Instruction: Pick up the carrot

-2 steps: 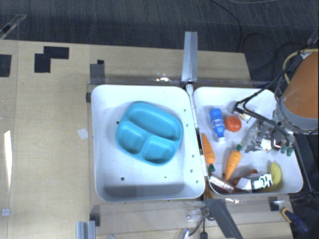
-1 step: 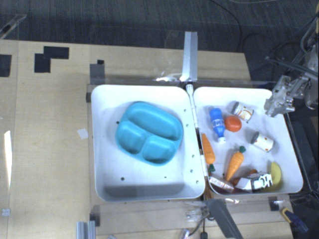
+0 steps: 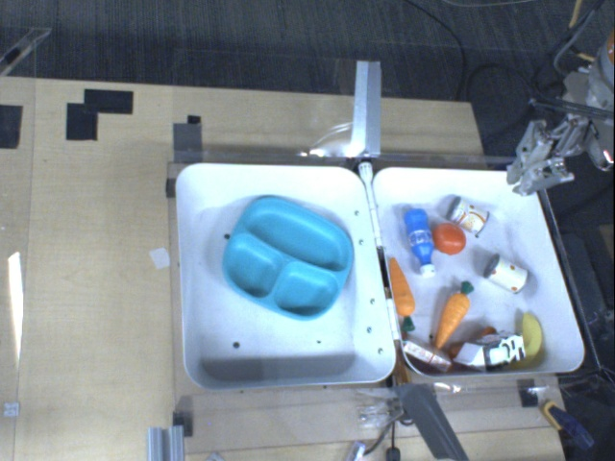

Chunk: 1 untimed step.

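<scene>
The carrot [image 3: 452, 317], orange with a green top, lies tilted in the front middle of the right bin [image 3: 553, 248]. My gripper [image 3: 541, 169] hangs over the bin's far right corner, well away from the carrot. Its fingers stand apart with nothing between them.
A second orange, carrot-like piece [image 3: 401, 288] lies along the right bin's left wall. A blue bottle [image 3: 418, 238], a red-orange ball [image 3: 449, 239], a small can [image 3: 468, 216], a white cup [image 3: 506, 275], a banana [image 3: 531, 337] and dark packets [image 3: 466, 353] surround the carrot. A blue divided plate [image 3: 288, 255] sits in the left bin [image 3: 202, 286].
</scene>
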Available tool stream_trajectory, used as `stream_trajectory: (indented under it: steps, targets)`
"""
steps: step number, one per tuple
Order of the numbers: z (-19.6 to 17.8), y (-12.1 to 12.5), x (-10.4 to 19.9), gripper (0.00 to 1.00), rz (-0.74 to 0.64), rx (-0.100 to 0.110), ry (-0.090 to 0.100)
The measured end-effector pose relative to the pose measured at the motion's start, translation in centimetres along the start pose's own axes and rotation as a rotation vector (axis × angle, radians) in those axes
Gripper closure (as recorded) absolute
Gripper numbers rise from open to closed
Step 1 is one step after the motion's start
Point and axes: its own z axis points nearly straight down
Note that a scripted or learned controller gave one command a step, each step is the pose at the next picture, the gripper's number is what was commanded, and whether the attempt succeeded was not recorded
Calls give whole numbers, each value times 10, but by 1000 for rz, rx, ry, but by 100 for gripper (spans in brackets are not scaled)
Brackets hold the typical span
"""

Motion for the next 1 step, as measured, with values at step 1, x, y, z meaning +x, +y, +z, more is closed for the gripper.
stream_trajectory:
  steps: [1]
  targets:
    - [7,9,-53,100,-173,-1,-1]
